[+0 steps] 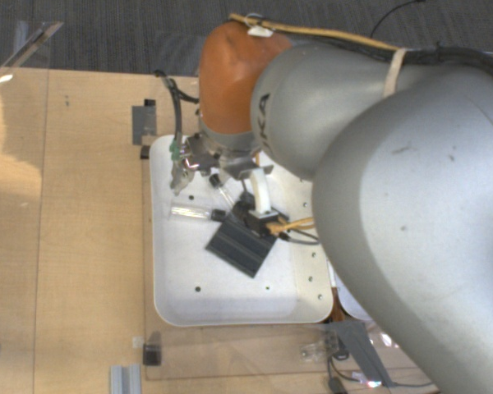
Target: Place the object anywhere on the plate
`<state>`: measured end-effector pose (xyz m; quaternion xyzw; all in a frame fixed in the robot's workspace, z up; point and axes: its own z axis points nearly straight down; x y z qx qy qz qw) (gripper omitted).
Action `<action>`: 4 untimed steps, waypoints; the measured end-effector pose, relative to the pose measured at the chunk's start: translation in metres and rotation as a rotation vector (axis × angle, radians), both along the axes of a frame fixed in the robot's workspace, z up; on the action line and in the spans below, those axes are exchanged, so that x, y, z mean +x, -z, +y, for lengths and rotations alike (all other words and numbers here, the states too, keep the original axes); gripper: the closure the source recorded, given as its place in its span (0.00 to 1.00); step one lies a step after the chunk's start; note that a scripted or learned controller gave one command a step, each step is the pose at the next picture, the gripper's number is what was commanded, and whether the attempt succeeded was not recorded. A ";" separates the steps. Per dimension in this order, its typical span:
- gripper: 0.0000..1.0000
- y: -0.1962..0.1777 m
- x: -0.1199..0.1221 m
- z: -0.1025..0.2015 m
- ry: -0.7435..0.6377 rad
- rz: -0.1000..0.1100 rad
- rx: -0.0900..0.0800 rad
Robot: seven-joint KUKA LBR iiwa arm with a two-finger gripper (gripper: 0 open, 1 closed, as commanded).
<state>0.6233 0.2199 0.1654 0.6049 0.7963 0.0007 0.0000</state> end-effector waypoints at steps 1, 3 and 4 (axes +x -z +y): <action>0.00 0.056 -0.048 0.009 0.377 -0.029 0.016; 1.00 -0.092 -0.001 0.016 0.289 -0.007 0.003; 1.00 0.031 0.027 0.016 0.613 0.001 -0.001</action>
